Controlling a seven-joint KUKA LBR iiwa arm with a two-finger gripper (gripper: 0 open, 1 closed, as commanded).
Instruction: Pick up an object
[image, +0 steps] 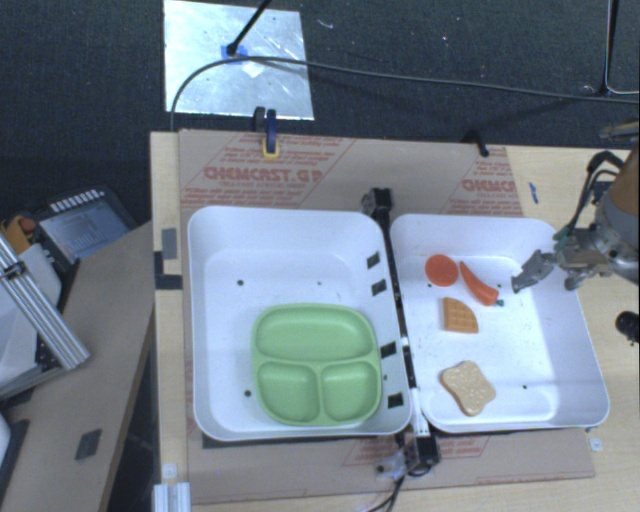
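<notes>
Bins: left (215, 240) holds green tray (317, 363); right (560, 360) holds toast (468, 387) (end effector (530, 272) grip unclear).

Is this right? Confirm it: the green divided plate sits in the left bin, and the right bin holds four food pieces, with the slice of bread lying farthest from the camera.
One detail is wrong. In the camera view the slice of bread lies nearest the camera, not farthest. The green divided plate does sit in the left bin, and the right bin does hold four food pieces.
</notes>
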